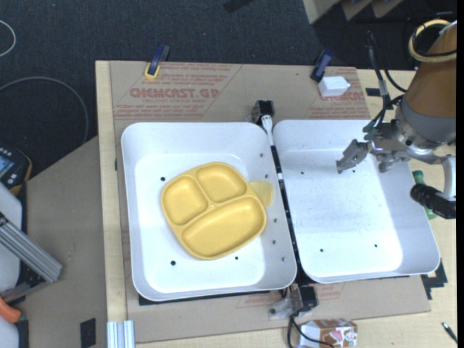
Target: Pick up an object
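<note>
Nearest the camera, at the bench's front edge, a small brown packet lies beside a black clip at the seam between the two bins.

Left bin: holds one yellow tray with three compartments, two small ones at the back and one large one at the front. The tray lies flat, turned at a slant, near the middle of the bin floor. A pale yellow piece shows just beyond the tray's right rim, touching or partly under it; which cannot be told.

Right bin: white floor with a few dark specks.

Gripper: poised over the back right part of the right bin, well apart from the tray. Its two fingers are spread, with one grey fingertip angled to the left and the other to its right. Nothing sits between them. The arm enters from the right, orange band above the grey wrist.

Surroundings: both bins rest on a cardboard sheet printed with red lettering. A yellow-tipped clamp and a blue clamp hold its back edge; a white block lies beside the blue clamp. A further black clip sits at the back of the seam.
</note>
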Robot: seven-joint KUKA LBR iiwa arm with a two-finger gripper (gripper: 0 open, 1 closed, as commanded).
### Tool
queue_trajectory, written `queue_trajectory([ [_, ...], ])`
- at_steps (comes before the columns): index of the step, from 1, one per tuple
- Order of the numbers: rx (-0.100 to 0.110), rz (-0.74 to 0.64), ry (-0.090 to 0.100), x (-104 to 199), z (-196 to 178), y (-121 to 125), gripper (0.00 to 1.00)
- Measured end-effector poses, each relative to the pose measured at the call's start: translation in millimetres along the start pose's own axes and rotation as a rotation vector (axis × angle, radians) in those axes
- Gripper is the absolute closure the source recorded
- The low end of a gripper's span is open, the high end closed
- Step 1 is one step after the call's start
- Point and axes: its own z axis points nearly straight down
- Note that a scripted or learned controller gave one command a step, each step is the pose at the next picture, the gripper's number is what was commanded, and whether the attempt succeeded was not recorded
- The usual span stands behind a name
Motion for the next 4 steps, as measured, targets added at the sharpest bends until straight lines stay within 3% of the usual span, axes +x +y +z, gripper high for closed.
queue_trajectory([
  [1,0.0,-0.003,0.002,35,-55,-56,0.0],
  [2,-0.014,-0.007,0.001,82,-166,-88,0.0],
  [3,-0.005,-0.002,-0.002,79,-169,-87,1.0],
  [4,0.008,-0.008,0.002,154,-116,-89,1.0],
])
